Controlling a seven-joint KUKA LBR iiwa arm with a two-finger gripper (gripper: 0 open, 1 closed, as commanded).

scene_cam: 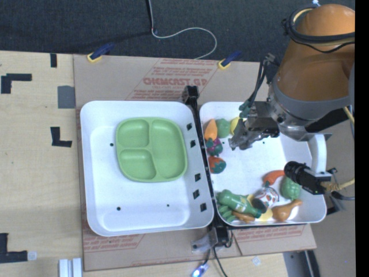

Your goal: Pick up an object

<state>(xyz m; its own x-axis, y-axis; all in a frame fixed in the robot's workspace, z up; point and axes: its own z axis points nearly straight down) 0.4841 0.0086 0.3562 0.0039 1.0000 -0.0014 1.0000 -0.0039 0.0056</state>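
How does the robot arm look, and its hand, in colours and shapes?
The arm is thick and rounded, with a glossy orange band above a grey wrist section. Thin dark cables run beside it. The hand is small, dark and blocky, with a spot of green on it.

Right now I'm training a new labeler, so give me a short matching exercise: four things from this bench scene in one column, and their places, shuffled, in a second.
Things:
1. green divided plate
2. end effector
3. pile of small toys
4. white cable

Places:
A. near edge of the right bin
B. on the dark floor beyond the bench
C. in the left bin
D. over the right bin's far part

Pairs: 1-C, 2-D, 3-A, 4-B
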